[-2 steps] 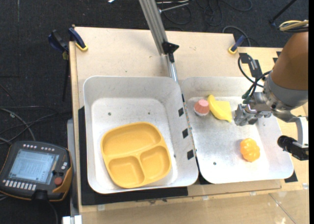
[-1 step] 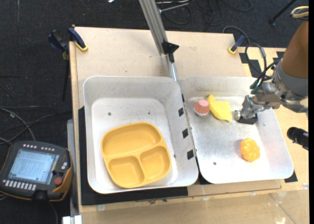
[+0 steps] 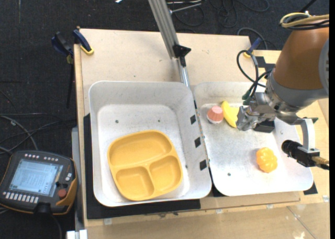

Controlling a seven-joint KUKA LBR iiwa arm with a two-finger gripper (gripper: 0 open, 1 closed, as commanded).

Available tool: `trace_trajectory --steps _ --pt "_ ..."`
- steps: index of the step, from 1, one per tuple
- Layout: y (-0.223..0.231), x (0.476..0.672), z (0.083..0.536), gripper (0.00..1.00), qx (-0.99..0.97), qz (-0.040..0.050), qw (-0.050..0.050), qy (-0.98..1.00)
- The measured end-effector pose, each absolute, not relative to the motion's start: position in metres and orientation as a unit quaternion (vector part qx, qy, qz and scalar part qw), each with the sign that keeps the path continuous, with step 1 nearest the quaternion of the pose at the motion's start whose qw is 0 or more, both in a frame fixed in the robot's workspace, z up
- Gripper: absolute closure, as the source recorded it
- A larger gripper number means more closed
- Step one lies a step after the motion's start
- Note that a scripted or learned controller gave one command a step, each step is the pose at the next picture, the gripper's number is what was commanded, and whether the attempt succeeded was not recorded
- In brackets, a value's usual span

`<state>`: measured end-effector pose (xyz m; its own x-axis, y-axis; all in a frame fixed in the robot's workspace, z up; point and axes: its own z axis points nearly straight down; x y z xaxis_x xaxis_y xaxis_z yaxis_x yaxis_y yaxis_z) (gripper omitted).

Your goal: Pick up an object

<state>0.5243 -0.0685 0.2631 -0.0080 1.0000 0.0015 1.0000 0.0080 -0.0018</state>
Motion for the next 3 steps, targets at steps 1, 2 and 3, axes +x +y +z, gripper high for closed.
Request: trace_trajectory --steps 1,2,3 --pt "-0.014 0.526 0.246 1.0 -0.704 0.0002 0.002 -0.71" --pt "0.035 0.524 0.246 1.0 -0.704 -0.0002 0.001 -0.71" --pt "0.082 0.54 0.244 1.0 -0.704 -0.0004 0.001 -0.71"
